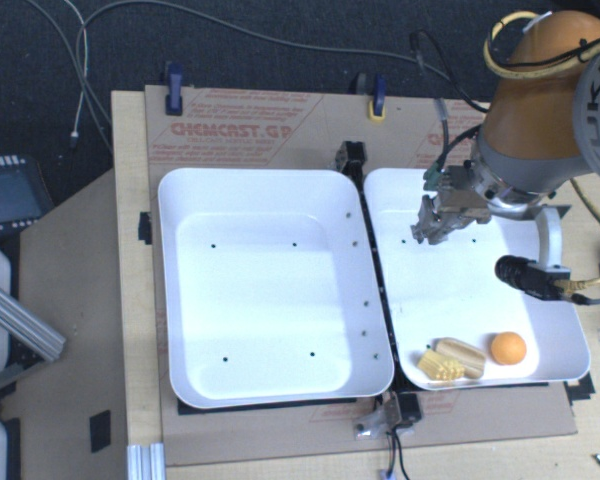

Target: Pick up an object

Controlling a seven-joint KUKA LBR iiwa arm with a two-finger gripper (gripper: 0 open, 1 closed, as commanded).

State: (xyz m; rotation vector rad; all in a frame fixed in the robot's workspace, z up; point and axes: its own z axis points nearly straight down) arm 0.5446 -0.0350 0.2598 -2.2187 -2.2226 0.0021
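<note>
An orange ball (pixel 508 348) lies near the front edge of the right bin (pixel 410 298). Just left of it rest a tan bread-like roll (pixel 461 352) and a yellow corn cob (pixel 440 368), touching each other. My gripper (pixel 430 230) hangs over the back part of the right bin, well behind these objects. I see nothing between its fingers. The grey arm with its orange band (pixel 550 58) comes in from the upper right.
The left bin (pixel 270 288) sits beside the right one, the two rims meeting in the middle. A black cylinder (pixel 525 273) on the arm's mount juts over the right bin's right side. Clamps and cables lie along the back of the bench.
</note>
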